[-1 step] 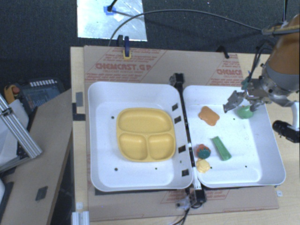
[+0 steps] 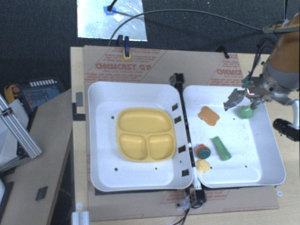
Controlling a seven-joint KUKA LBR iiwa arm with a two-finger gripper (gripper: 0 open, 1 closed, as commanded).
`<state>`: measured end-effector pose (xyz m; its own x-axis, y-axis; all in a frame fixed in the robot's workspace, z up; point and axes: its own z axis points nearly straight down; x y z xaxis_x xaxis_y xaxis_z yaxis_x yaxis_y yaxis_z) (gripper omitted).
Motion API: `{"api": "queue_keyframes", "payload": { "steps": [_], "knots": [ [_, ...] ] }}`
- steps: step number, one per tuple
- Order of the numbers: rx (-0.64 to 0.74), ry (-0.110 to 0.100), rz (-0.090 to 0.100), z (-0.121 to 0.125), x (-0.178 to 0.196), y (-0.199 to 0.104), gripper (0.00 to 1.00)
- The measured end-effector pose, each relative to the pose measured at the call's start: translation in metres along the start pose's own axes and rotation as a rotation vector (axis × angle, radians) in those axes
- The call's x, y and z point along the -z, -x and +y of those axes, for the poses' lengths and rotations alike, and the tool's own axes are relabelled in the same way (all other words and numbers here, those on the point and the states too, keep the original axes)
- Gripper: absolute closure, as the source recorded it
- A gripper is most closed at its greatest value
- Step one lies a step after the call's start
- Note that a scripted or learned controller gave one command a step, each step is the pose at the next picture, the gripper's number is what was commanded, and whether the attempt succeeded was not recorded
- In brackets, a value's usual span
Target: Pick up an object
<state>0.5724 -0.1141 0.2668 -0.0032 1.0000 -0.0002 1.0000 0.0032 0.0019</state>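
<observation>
The right bin (image 2: 262,168) holds an orange piece (image 2: 209,116), a green block (image 2: 220,148), a small red-and-teal item (image 2: 203,150), a yellow item (image 2: 203,165) and a round green object (image 2: 245,111). My gripper (image 2: 243,100) hangs over the bin's far right part, with its fingers spread open. The round green object lies just under and beside the right finger. Nothing is between the fingers.
The left bin (image 2: 101,125) carries a yellow three-compartment tray (image 2: 145,134). A black divider with clips (image 2: 183,125) runs between the bins. Cables arc over the back of the bench. A metal sheet (image 2: 110,13) lies at the far left.
</observation>
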Motion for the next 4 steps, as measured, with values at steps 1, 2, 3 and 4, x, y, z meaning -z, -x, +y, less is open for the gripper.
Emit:
{"api": "queue_keyframes", "payload": {
  "steps": [1, 2, 3, 4],
  "knots": [
    [-0.002, -0.004, 0.000, -0.001, -0.043, -0.005, 0.00],
    [-0.003, -0.006, 0.001, -0.004, -0.105, -0.001, 0.00],
    [-0.002, -0.005, 0.001, -0.001, -0.167, 0.001, 0.00],
    [-0.003, 0.001, -0.001, 0.001, -0.152, 0.001, 1.00]
  ]
}}
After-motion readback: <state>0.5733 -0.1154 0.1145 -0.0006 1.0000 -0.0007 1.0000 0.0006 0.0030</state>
